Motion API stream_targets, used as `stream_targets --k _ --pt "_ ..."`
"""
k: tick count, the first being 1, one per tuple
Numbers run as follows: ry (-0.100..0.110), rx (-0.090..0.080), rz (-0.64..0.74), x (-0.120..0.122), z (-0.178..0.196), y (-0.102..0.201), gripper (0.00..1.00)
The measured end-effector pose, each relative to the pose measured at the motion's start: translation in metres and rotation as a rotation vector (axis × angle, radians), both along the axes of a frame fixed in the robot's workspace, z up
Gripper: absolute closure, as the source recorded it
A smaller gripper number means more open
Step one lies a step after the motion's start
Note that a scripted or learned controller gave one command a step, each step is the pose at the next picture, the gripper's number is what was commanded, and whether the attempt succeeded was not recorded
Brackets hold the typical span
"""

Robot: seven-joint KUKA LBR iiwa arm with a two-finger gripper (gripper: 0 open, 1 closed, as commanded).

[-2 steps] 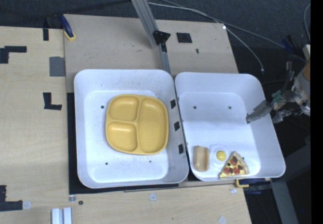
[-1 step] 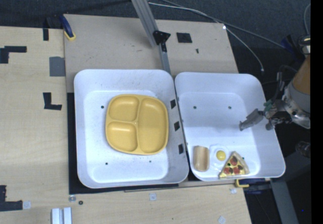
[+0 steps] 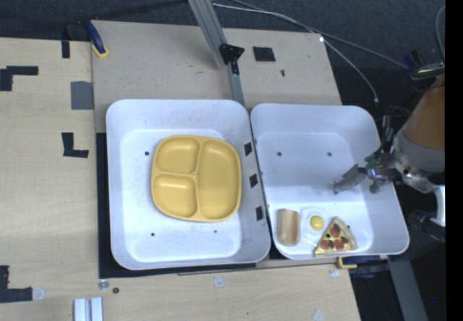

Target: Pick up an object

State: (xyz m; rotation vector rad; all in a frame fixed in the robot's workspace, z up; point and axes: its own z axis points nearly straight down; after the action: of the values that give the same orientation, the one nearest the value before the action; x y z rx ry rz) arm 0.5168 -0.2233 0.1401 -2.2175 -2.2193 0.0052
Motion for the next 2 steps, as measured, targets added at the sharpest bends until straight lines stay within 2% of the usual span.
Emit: stream_targets --k 1,2 --pt "-0.004 -0.001 0.001 0.000 -0.053 0.001 0.00" --pt "-0.007 -0.004 0.001 0.001 -0.039 0.000 1.00"
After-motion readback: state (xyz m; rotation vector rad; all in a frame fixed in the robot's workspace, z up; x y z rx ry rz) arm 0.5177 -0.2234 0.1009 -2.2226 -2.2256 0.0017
